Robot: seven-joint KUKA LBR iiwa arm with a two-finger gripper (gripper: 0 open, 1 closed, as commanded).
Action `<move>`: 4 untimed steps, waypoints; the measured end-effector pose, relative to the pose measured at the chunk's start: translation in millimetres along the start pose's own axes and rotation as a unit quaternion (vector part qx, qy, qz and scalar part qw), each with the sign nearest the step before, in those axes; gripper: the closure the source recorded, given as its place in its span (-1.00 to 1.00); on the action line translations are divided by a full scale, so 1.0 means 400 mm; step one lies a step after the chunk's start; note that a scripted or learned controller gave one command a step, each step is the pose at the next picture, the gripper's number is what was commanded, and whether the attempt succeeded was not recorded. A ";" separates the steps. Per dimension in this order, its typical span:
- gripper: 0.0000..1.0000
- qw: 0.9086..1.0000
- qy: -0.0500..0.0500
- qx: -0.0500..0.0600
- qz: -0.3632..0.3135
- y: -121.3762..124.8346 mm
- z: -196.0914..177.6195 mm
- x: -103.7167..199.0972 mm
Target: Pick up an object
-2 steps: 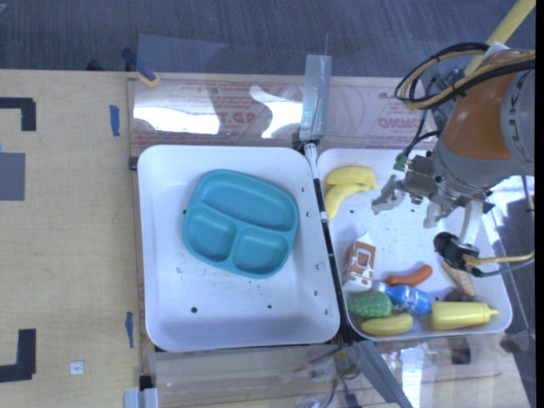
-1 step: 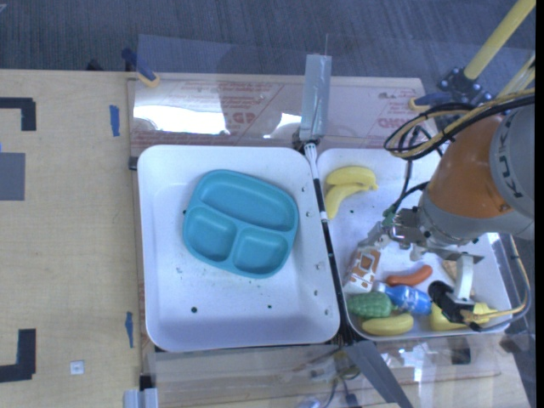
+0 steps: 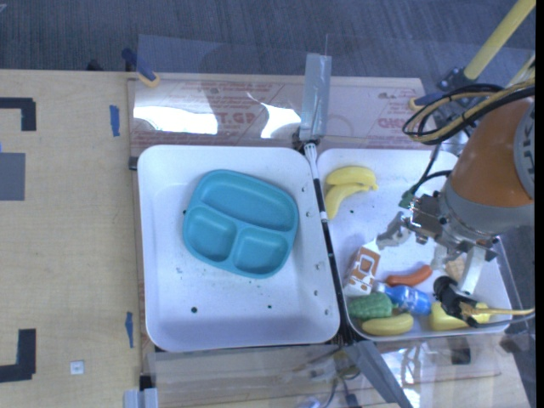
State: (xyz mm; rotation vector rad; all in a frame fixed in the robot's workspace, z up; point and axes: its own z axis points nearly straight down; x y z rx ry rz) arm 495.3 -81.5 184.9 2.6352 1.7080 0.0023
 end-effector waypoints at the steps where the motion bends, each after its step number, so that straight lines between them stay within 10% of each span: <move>1: -1.00 0.998 -0.002 0.005 -0.062 0.015 0.216 -0.151; 2: 1.00 0.998 0.000 0.002 -0.063 0.019 0.186 -0.143; 3: 1.00 0.993 0.001 -0.001 -0.119 0.072 -0.003 0.049; 4: 1.00 0.993 0.000 0.000 -0.119 0.073 -0.024 0.046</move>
